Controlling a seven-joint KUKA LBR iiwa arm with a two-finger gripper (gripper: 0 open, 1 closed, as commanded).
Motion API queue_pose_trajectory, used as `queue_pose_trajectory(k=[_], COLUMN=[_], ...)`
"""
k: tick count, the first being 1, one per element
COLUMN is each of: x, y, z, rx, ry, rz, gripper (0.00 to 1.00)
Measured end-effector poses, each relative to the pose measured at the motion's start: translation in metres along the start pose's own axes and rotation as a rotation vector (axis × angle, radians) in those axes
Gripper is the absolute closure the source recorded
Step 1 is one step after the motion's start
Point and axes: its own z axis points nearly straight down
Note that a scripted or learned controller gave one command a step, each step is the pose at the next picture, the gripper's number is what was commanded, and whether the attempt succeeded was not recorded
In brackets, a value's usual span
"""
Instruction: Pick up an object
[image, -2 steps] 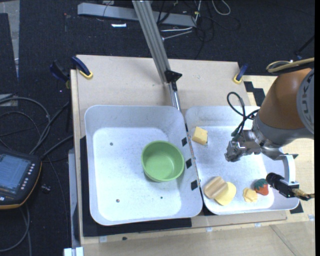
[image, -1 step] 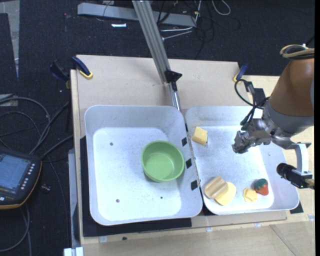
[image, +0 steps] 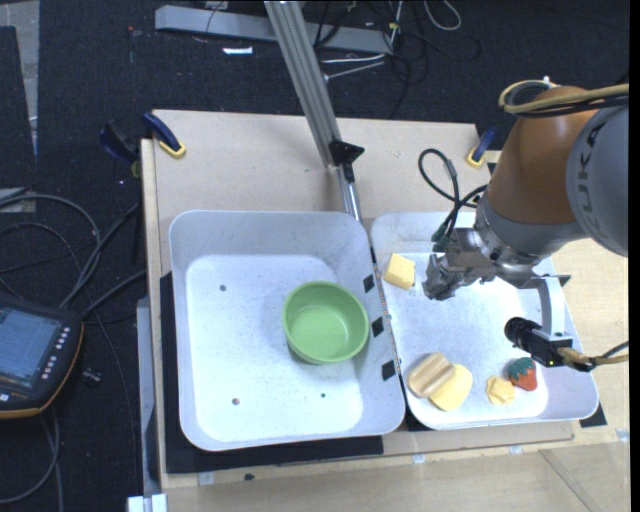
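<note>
Looking down on the bench (image: 260, 160), you see two white bins set side by side

Left bin (image: 240, 300): a green bowl (image: 324, 322) stands upright, mouth up, right of the bin's centre and near the wall next to the other bin

Right bin (image: 480, 320): the arm (image: 545, 180) reaches in from your right, and its gripper (image: 438, 285) hangs over the upper left part of this bin. You cannot tell from this view whether the gripper is released or clenched

A yellow cube (image: 401, 271) lies on the floor of the right bin, just left of the gripper and close to the wall beside the left bin. Of all the things in the bin it is the one nearest the gripper

Along the near edge of the right bin you find, from left to right, a pale lump (image: 440, 380) of two rounded pieces touching each other, a small yellow chunk (image: 500, 390), and a strawberry (image: 523, 374), red with a green top, just beside the chunk. All three lie well apart from the gripper
</note>
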Motion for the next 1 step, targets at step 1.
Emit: queue_pose_trajectory(k=[1], x=[0.0504], y=[-0.0027], z=[0.0035], rx=[0.000], ry=[0.000], rz=[0.001], gripper=[1.00])
